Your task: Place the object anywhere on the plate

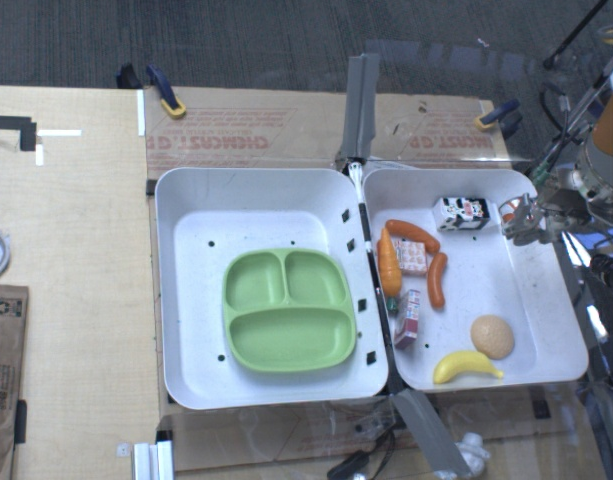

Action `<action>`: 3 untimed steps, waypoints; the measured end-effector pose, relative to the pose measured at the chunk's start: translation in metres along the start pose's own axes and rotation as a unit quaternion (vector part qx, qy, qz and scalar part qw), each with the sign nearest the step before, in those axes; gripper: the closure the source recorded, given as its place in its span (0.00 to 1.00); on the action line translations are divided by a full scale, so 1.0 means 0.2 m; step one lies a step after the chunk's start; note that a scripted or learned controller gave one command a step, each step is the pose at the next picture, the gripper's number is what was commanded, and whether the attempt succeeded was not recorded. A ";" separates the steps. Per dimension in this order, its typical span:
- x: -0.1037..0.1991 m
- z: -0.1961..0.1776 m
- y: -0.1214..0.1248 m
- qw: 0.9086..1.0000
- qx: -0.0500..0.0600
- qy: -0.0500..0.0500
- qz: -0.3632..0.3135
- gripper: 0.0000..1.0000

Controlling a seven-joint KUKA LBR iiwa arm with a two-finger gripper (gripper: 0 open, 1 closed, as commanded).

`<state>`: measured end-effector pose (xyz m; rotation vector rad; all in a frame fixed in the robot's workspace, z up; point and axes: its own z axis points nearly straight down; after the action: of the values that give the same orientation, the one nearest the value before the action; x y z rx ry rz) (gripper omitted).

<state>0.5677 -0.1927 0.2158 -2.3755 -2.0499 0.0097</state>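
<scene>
Gripper [519,220] at the right bin's [546,368] far right rim, its state impossible to tell, beside a black-and-white carton [462,212]. Sausages [411,233], carrot [388,267], bun [493,336] and banana [464,368] lie nearby. Green plate [288,310] occupies the left bin [186,268].

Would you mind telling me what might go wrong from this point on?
The carrot, sausages and small packets lie crowded together, so a grab there may catch two or slip. The gripper sits at the right bin's far edge, away from the green plate in the other bin.
</scene>
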 end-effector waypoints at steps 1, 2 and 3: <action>0.46 0.06 0.35 0.996 0.000 0.000 0.085 1.00; 0.99 0.07 0.06 0.999 0.000 0.000 0.036 1.00; 1.17 -0.36 0.04 0.988 -0.001 -0.001 0.152 1.00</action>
<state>0.6101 0.0376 0.2871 -2.6618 -1.6681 0.0127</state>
